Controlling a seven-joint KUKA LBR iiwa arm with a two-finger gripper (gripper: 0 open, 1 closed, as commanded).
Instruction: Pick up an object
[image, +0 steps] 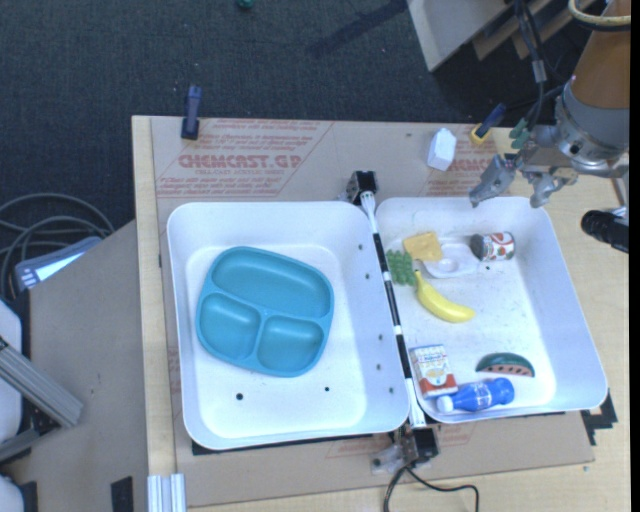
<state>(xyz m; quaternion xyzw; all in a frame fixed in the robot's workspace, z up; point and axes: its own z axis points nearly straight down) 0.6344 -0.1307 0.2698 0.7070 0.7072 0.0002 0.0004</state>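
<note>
The gripper (518, 185) hangs with fingers spread and holding nothing over the right bin's (570, 290) upper rim, just above the small can (494, 246), the banana (443, 303) lying mid-bin with bare floor beside it.

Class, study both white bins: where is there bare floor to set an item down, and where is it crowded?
Left bin: bare strips ring the blue divided plate, widest along the near edge.

Right bin: an open patch lies between the banana, the watermelon slice and the right wall.

Crowded: the far end around the can and cheese wedge, and the near corner with the carton and bottle.
</note>
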